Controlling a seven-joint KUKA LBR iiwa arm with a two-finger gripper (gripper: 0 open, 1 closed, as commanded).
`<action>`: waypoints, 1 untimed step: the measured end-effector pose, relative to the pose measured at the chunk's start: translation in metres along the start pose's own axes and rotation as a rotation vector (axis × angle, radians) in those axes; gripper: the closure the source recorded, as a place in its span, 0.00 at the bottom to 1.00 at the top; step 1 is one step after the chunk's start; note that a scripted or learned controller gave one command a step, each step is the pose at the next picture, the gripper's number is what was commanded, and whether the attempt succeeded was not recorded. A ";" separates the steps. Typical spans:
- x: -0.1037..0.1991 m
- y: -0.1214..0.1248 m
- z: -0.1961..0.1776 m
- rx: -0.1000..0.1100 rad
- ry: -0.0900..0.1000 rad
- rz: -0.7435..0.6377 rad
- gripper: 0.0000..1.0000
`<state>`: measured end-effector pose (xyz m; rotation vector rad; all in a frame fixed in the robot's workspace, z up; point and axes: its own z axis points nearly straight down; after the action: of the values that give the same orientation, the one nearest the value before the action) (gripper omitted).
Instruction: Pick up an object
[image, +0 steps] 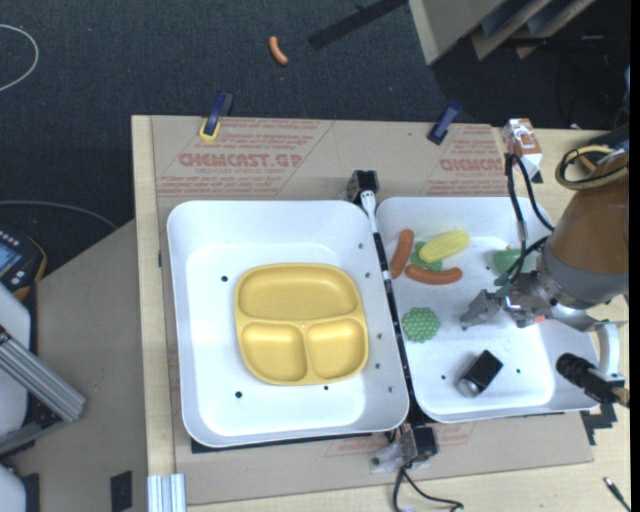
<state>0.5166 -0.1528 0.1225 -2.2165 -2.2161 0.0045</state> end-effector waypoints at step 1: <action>0.001 -0.001 0.040 -0.002 -0.001 0.000 0.00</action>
<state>0.5157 -0.1519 0.0821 -2.2177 -2.2171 0.0034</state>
